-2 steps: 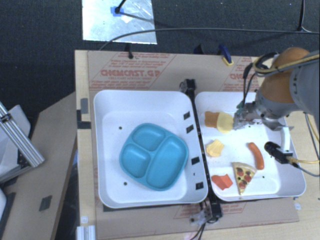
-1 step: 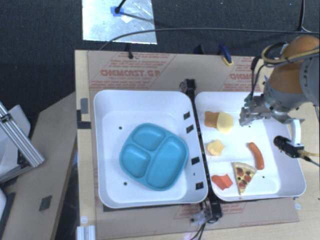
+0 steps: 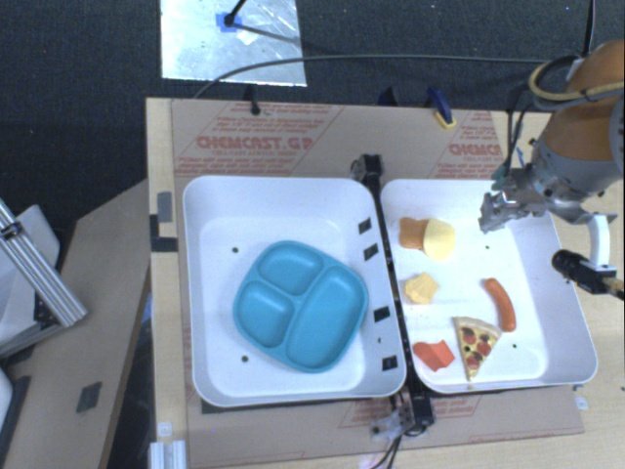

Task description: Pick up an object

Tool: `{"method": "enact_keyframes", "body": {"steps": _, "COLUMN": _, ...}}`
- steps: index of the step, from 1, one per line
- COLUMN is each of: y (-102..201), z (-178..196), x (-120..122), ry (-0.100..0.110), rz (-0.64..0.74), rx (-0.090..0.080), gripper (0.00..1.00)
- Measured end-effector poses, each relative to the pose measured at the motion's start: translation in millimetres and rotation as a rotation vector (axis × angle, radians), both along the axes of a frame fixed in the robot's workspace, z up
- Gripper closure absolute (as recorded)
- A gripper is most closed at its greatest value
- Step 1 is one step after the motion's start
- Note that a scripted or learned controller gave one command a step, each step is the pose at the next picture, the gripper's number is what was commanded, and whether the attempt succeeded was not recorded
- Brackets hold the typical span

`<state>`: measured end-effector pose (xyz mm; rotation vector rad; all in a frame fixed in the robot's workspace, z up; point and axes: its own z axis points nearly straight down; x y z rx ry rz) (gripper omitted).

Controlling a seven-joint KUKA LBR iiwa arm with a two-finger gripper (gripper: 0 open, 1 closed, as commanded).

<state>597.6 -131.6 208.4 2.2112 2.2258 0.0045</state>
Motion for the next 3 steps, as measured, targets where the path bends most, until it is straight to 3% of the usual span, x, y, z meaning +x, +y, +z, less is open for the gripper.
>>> {"method": "enact_keyframes", "body": {"steps": 1, "y": -2.0, "z": 48.3, "x": 9.8, "ry": -0.003, "rz": 0.000, "rx": -0.001, "gripper": 1.00}}
{"method": "enact_keyframes", "body": {"steps": 3, "y": 100.1, "z": 55.2, "x": -22.2, "ry": 0.004, "rz": 0.003, "rx": 0.003, "gripper": 1.00}}
